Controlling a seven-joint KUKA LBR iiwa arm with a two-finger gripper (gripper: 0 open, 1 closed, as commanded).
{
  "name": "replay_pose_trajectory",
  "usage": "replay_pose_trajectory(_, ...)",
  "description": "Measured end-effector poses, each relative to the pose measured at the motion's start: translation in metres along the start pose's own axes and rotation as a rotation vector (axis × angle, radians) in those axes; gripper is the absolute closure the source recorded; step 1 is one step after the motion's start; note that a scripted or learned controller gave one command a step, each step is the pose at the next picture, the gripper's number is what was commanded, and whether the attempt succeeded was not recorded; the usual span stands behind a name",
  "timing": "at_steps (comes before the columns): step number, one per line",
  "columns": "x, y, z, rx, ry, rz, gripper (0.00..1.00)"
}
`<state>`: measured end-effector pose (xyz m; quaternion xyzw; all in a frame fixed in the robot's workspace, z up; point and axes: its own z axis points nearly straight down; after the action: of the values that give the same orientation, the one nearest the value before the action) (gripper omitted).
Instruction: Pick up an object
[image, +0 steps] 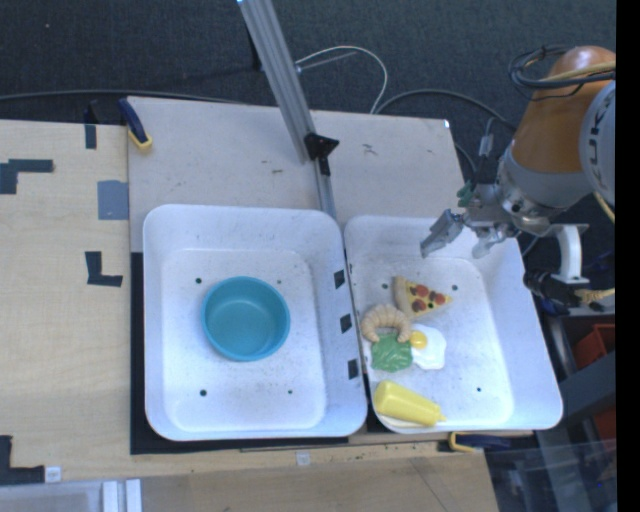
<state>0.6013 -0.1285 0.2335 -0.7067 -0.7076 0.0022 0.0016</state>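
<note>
My gripper (462, 240) hangs over the far edge of the right bin (500, 340), fingers spread open with nothing between them. Below and left of it in that bin lie a pizza slice (420, 297), a tan shrimp-like piece (385, 320), a green leafy piece (391, 354), a fried egg (428, 348) and a yellow corn-like piece (406, 404) at the near rim. A blue bowl (246, 318) sits in the left bin (180, 250).
A slanted metal pole (290, 90) rises behind the bins, ending between them. Cables run across the bench behind the right bin. A blue and yellow clamp (134, 124) sits at the bench's far left corner.
</note>
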Motion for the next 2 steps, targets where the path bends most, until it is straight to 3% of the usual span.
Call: replay_pose_trajectory(2, 0.013, -0.003, 0.110, 0.001, 0.001, 0.000, 0.00)
